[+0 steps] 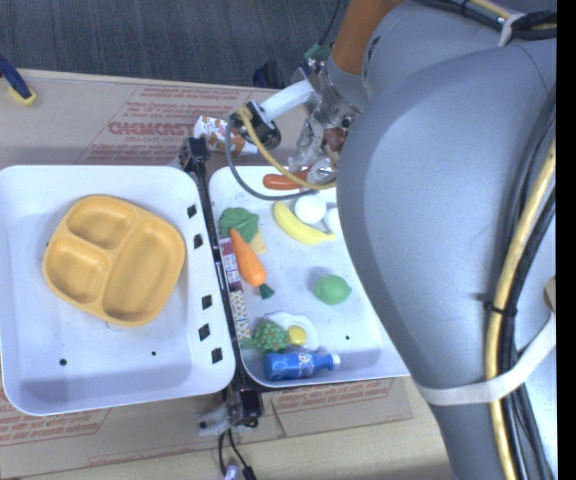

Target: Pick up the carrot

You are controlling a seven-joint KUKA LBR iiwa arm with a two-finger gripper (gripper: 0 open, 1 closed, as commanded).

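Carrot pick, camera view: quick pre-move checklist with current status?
1. Carrot visible and located: ok, it lies in the right bin near the left wall, slanted.
2. Carrot free of grasp: ok, nothing is holding it.
3. Neighbours: not ok, green leafy toy touches its upper end, so a grasp there is crowded.
4. Gripper over the carrot: not ok, it sits at the bin's far edge, near the banana.
5. Finger opening: cannot tell.
6. Yellow plate out of the way: ok, it is in the left bin.
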